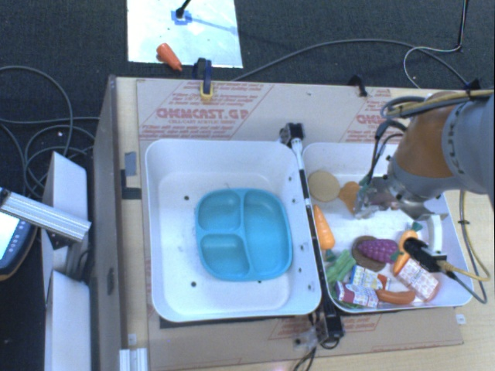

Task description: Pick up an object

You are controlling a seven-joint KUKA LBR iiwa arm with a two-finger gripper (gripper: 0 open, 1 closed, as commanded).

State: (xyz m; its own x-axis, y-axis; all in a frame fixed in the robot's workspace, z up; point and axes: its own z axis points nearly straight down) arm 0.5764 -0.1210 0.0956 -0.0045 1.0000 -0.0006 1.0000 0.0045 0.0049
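Note:
The right bin [344, 154] holds a heap of toy food: a tan round cookie [324, 185], an orange carrot [322, 226], a purple grape bunch [377, 250], green pieces [340, 266], a red sausage [395, 296] and small printed packets [419, 279]. My gripper [368, 204] reaches down from the right into this bin, right beside an orange piece [350, 193] near the cookie. The arm's grey and orange wrist [429, 149] covers the back right of the bin.
In the left bin [178, 161] lies a blue divided plate [242, 233]. A clamp bar [303, 178] runs between the two bins. Cables loop across the dark floor and over the bench's right side.

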